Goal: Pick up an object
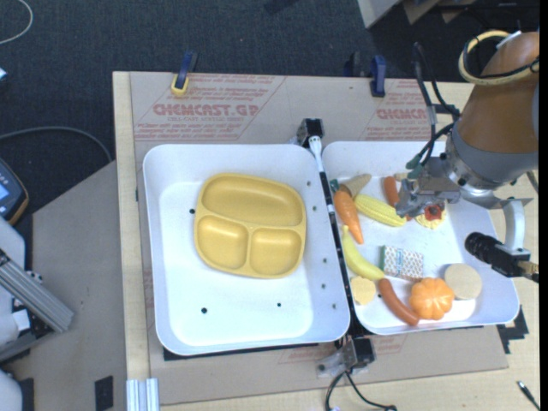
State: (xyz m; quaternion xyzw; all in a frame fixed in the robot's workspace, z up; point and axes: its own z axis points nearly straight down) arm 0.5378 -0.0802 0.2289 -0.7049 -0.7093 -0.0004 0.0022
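The right bin (482,226) holds several toy foods: an orange carrot (347,215), a yellow corn cob (379,211), a banana (360,263), a red sausage (397,302), an orange pumpkin (431,299), a round beige cookie (463,281) and a pale wrapped packet (402,262). My gripper (418,199) hangs low over the back of this bin, just right of the corn. A small red-and-yellow piece (434,219) lies under its right side. A red piece (391,188) is partly hidden at its left. I see nothing lifted off the bin floor.
The left bin (171,229) carries a yellow divided plate (250,225). A black clamp (310,131) sits at the bins' shared back edge. A black cylinder (490,253) on the arm sticks out over the right bin's right side. Blue clips (377,75) hold the board.
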